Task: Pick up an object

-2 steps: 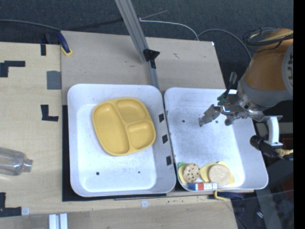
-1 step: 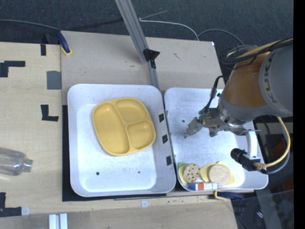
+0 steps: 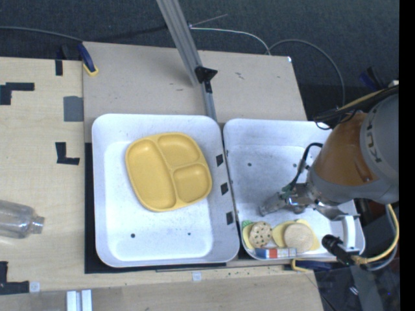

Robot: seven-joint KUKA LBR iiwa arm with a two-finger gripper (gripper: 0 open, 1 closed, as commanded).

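I have the hand [image 3: 272,206] low inside the right white plastic bin [image 3: 259,135], just above the round speckled cookie [image 3: 260,234] and pale bun [image 3: 299,236] along the near wall. I cannot tell its opening; nothing looks lifted yet, so the pick remains.

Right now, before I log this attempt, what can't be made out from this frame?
- Claw: small and dark against the right bin; whether it is open or shut cannot be told, in the camera view.
- Round items at the right bin's front edge: too small and blurred to identify.
- Clear bottle: cut off by the left edge.
- Right bin's far corner: covered by the arm.
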